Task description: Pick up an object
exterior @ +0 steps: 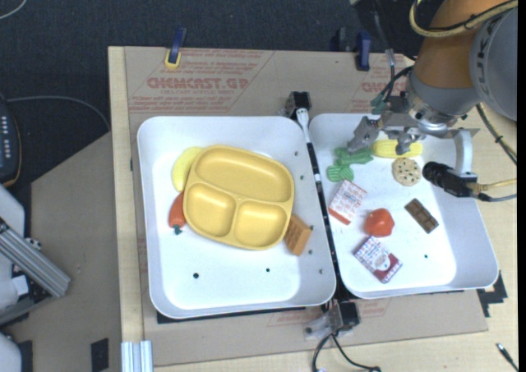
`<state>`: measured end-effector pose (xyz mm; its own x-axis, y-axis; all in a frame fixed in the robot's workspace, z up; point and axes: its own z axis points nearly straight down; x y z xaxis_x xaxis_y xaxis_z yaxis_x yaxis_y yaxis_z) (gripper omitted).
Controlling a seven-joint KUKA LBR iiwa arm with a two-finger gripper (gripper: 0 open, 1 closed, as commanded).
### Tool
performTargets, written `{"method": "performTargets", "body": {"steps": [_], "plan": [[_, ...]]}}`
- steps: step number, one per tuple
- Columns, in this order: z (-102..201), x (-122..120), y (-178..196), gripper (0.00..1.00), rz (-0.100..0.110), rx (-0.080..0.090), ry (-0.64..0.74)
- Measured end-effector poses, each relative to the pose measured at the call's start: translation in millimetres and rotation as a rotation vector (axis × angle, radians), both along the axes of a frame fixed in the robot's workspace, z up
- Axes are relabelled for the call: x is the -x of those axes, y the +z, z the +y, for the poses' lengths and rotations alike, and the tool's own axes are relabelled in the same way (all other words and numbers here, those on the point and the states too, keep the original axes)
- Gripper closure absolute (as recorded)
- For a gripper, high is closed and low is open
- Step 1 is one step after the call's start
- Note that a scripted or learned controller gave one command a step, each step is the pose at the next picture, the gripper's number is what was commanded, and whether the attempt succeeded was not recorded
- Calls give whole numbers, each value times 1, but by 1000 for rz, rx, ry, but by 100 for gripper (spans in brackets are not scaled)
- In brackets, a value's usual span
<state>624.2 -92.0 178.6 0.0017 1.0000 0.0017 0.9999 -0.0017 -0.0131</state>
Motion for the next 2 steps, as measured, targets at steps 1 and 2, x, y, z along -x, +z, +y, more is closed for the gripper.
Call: {"method": "performTargets", "body": {"steps": [1,2], "plan": [[0,-3,8,0,-14,1,2],[0,-3,-35,0,-8,1,1]]}}
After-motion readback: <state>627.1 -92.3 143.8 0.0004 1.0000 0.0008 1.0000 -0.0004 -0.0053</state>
